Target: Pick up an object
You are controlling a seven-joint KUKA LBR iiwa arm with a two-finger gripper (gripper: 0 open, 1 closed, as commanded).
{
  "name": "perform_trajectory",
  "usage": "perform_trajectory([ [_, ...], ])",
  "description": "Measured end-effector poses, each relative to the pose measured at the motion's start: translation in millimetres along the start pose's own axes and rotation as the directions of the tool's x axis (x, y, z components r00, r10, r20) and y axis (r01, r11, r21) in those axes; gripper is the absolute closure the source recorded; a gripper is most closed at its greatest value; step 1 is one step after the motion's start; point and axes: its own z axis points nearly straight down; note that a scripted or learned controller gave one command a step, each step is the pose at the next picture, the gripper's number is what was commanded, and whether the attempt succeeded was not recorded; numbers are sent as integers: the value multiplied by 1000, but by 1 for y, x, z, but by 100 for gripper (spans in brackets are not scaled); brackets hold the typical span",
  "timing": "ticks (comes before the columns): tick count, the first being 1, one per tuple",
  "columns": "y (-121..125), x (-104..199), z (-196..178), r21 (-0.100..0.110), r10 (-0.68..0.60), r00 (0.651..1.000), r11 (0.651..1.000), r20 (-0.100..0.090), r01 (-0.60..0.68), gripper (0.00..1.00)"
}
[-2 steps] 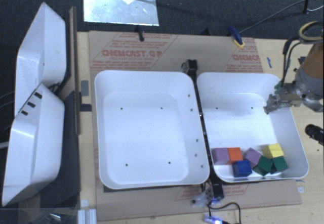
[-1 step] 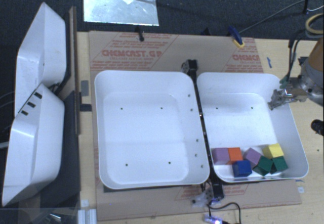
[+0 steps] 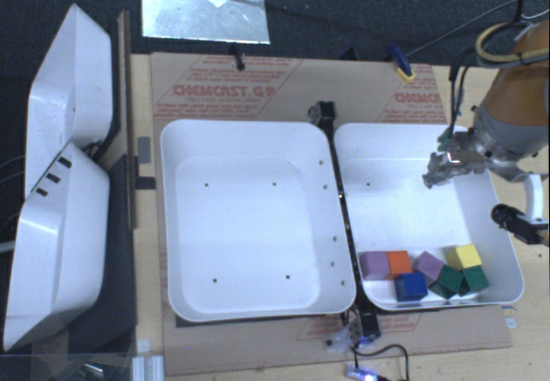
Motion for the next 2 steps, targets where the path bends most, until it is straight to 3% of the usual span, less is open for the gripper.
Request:
perform_trajectory([
  [2, 4, 102, -17, 0, 0, 1000, 1000, 0, 0, 100],
])
